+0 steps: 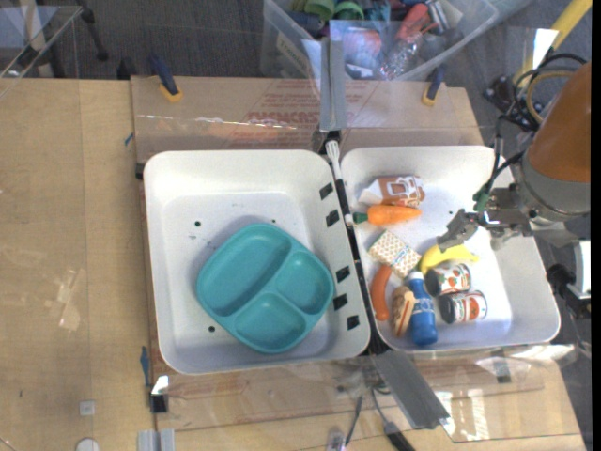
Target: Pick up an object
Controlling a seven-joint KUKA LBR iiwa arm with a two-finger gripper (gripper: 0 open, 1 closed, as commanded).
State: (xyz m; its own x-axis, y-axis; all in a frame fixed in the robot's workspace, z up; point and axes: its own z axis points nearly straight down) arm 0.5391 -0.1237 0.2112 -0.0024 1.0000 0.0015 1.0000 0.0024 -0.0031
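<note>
Camera view: teal divided plate (266, 287) in left bin (169, 252), well left of gripper (462, 228). Right bin (526, 299): carrot (394, 216) left of gripper; cracker (393, 251) and blue bottle (422, 314) lower left; banana (447, 253) directly below gripper, touching or nearly. Gripper jaws spread, holding nothing. Can (462, 306) labels unreadable.

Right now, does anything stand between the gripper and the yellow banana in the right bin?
Nothing visible does. The gripper is just above the banana, at its upper end. Two cans lie beside the banana on its lower side, not in between.
</note>
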